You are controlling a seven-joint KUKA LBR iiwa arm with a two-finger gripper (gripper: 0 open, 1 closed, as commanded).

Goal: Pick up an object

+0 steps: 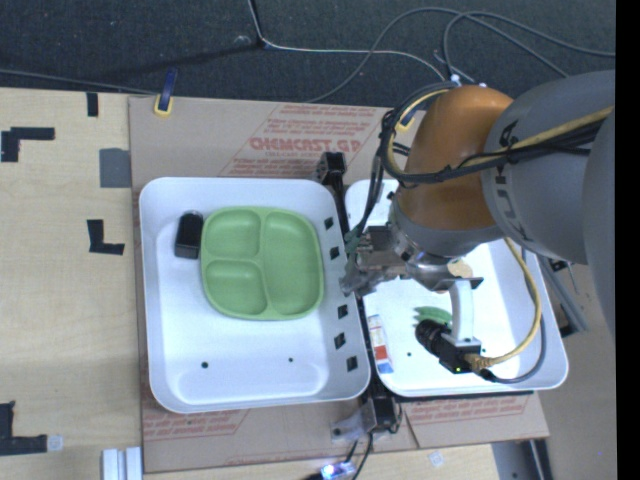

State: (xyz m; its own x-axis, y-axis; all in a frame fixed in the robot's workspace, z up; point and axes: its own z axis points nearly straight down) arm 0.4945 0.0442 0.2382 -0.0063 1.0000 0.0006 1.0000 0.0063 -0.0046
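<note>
My gripper [360, 271] hangs low over the left edge of the right bin [520, 373], close to the divider between the two bins, with the orange-banded wrist above it. A white tube with red print [377, 339] lies in the right bin just below the gripper. A small dark green thing [432, 315] lies to the right of the tube, partly hidden by the robot. In the left bin [165, 298] a green divided plate [262, 263] lies flat, with a small black block [188, 235] touching its left rim. Nothing shows between the gripper's tips.
The bins rest on a brown cardboard sheet [290, 138]. Black clips [340, 313] run along the divider between the bins. The arm's bulk covers most of the right bin's upper half. Cables [330, 50] trail across the dark floor behind.
</note>
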